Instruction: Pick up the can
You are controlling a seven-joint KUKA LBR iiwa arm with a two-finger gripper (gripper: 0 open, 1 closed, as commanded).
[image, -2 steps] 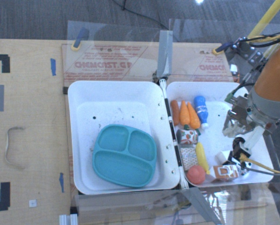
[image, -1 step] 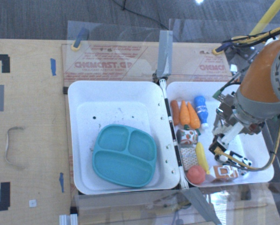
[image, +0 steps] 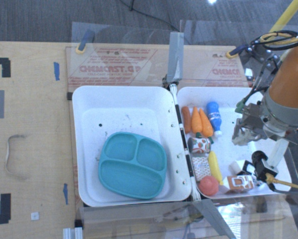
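The can is small, with a white, red and dark label, and sits against the left wall of the right bin, just below the carrots. My gripper hangs over the right half of that bin, to the right of the can and well apart from it. Nothing shows in its grasp. The grey arm with its orange band comes in from the right edge.
Around the can lie two carrots, a blue bottle, a yellow piece, a red ball and a small carton. The left bin holds a teal divided plate. Cables run at the right.
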